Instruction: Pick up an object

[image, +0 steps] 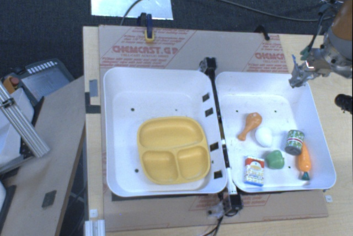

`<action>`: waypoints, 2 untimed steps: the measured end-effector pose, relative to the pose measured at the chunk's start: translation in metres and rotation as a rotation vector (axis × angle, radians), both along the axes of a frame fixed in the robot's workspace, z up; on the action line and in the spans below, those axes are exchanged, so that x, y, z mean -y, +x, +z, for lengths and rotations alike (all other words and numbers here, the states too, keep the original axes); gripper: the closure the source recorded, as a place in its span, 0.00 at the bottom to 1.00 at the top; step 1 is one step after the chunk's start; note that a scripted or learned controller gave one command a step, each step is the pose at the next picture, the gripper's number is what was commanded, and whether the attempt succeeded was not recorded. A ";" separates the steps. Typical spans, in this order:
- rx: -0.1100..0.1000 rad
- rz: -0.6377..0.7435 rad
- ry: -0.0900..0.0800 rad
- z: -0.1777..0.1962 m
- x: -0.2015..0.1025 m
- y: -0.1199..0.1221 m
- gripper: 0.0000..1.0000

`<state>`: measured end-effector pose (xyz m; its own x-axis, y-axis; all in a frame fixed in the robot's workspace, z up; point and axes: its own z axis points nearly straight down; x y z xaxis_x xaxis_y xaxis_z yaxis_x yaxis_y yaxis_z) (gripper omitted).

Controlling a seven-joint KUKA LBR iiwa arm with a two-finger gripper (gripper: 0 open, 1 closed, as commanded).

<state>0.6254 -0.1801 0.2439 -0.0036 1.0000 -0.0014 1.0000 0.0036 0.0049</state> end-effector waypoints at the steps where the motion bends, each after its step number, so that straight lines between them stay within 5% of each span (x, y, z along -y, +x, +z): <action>1: -0.004 0.006 0.003 -0.010 -0.059 -0.005 1.00; 2: -0.004 0.007 0.004 -0.013 -0.120 -0.022 1.00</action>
